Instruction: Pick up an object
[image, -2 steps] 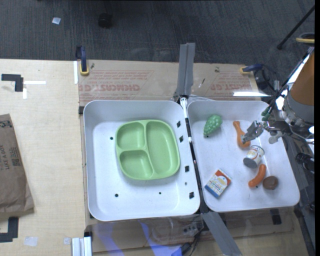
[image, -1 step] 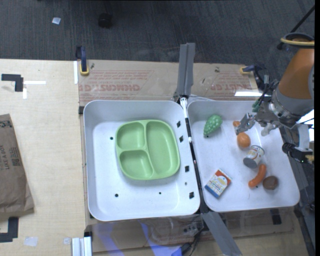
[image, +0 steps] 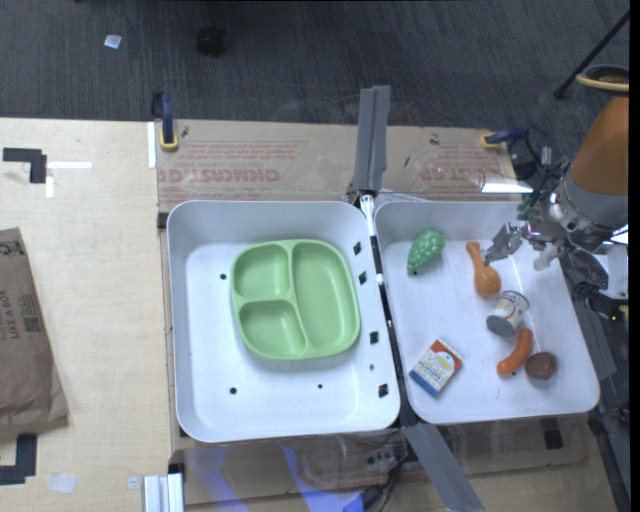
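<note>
Right now your two-finger gripper (image: 512, 238) hangs spread and empty just beside the orange gourd-shaped toy (image: 483, 270) in the right white bin (image: 470, 402), so centre it before closing.

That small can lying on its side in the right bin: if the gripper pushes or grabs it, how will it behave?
The can lies on its side, so a nudge will probably roll it, perhaps against the orange sausage beside it. It looks rigid with a shiny metal end, so it may slip between fingers. The gripper hangs near the bin's far edge.
</note>
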